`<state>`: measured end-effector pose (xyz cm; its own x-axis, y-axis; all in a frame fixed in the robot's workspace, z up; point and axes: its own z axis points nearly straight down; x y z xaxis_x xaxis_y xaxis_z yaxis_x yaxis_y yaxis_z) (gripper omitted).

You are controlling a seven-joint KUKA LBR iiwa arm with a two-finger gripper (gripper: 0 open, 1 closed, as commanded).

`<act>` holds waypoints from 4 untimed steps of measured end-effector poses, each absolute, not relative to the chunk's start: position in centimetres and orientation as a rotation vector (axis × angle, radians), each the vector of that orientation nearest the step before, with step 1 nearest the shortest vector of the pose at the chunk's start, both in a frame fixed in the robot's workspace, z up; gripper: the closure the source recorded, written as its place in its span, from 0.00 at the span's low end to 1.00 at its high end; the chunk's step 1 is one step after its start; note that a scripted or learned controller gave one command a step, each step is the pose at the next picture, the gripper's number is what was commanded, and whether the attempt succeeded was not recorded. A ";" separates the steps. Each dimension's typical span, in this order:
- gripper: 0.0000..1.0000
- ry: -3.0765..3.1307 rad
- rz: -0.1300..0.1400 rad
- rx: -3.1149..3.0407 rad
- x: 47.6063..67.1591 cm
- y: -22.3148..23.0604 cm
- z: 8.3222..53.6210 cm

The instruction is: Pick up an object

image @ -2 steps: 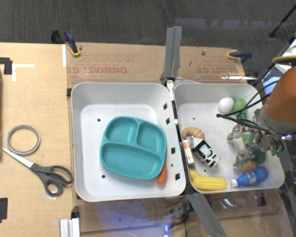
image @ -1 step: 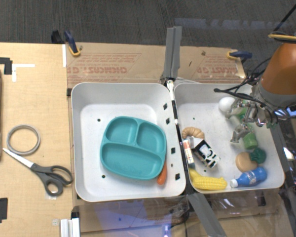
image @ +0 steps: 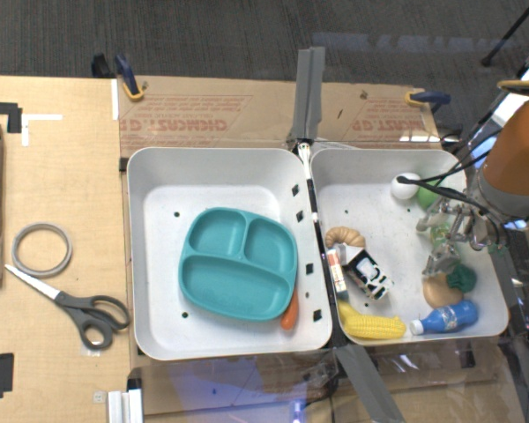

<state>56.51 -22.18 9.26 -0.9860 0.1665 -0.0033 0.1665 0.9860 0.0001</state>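
On the worktop point(image: 53, 148), two white bins are set side by side so that objects stay contained. Left of the right bin point(image: 379, 170), a teal plate point(image: 238, 267) is laid flat with a carrot point(image: 289, 311) at its edge. Inside the right bin, the tool point(image: 443, 256) is lowered over a brown ball point(image: 439, 291), seemingly for a grasp; whether it is clenched cannot be told. Corn point(image: 370, 326) and a blue bottle point(image: 448, 319) are lying nearby.
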 end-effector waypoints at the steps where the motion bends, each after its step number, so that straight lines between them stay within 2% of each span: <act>1: 0.00 3.121 0.000 0.340 53.1 -22.1 9.2; 2: 1.00 3.118 -0.002 0.334 53.3 -22.0 10.2; 3: 0.00 3.118 -0.001 0.334 53.3 -22.0 10.2; 4: 1.00 3.115 -0.003 0.329 53.4 -21.9 11.2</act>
